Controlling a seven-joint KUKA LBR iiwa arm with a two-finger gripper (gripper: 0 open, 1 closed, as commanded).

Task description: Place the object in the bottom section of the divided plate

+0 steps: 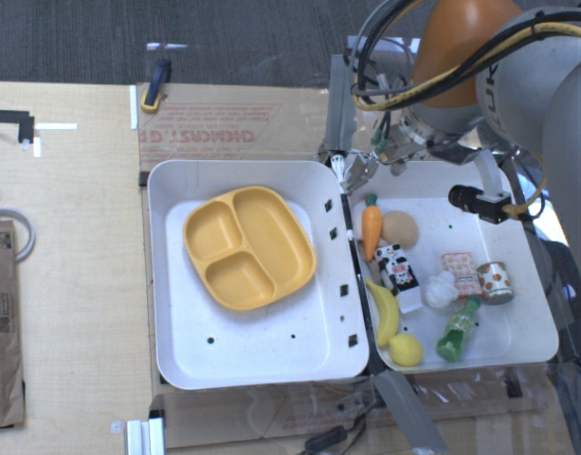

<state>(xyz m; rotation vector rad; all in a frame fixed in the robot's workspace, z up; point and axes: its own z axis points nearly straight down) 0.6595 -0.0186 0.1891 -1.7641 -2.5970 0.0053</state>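
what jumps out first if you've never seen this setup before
The yellow divided plate lying alone in the left white bin catches the eye first. Next comes the jumble in the right bin: a carrot, a banana, a lemon and a green bottle among other small things. Above that bin looms the grey arm with its orange band.

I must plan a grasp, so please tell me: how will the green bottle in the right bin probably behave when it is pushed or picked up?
The green bottle lies on its side, so a push would probably roll it. It looks small and plastic, likely light and stiff. It lies close to the can and the bin wall, so there seems little room around it.
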